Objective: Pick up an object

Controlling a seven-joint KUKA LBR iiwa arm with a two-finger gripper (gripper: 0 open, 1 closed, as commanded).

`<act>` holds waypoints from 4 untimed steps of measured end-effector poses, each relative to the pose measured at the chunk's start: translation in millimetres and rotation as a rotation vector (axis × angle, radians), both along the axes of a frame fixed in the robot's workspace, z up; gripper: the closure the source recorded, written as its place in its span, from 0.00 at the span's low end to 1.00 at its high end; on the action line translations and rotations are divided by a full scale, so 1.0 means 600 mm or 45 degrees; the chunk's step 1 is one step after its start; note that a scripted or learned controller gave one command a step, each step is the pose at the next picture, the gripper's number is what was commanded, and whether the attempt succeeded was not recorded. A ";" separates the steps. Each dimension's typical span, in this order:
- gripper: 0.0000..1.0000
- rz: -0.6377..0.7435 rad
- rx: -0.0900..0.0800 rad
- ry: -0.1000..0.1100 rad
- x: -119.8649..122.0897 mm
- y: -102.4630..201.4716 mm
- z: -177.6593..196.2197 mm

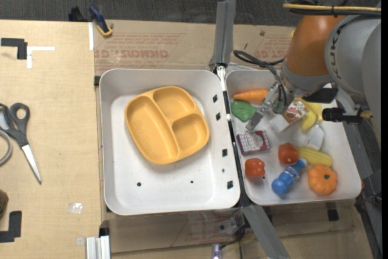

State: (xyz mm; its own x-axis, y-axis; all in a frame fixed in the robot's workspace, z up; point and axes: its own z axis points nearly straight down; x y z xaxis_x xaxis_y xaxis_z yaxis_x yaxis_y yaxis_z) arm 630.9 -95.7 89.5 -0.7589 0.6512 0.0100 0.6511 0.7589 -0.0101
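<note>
My gripper point(257, 118) hangs over the left part of the right bin point(347, 148), pointing down and to the left. Its tip is just right of a green item point(242, 110) and above a purple packet point(253, 142). An orange carrot point(250, 94) lies behind it. To its right are a red-and-white carton point(295, 111), a white piece point(279, 125) and a banana point(311, 116). Nearer the front lie a red tomato point(254, 167), a red-orange fruit point(287, 153), a corn cob point(315, 156), a blue bottle point(287, 179) and an orange pumpkin point(322, 179). Nothing shows held in the gripper.
The left bin point(115, 148) holds a yellow divided plate point(167, 124). A grey divider point(224, 39) runs between the bins. Scissors point(21, 136) lie on the wooden bench at far left. The arm's orange band point(309, 45) looms over the right bin's back edge.
</note>
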 end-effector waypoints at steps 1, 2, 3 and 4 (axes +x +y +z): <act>0.00 0.132 0.000 -0.020 -0.019 -0.079 0.005; 0.00 -0.016 0.000 -0.019 0.019 -0.038 0.005; 0.00 -0.002 0.000 -0.020 -0.036 -0.074 0.005; 0.00 -0.200 -0.003 -0.006 0.026 -0.002 0.001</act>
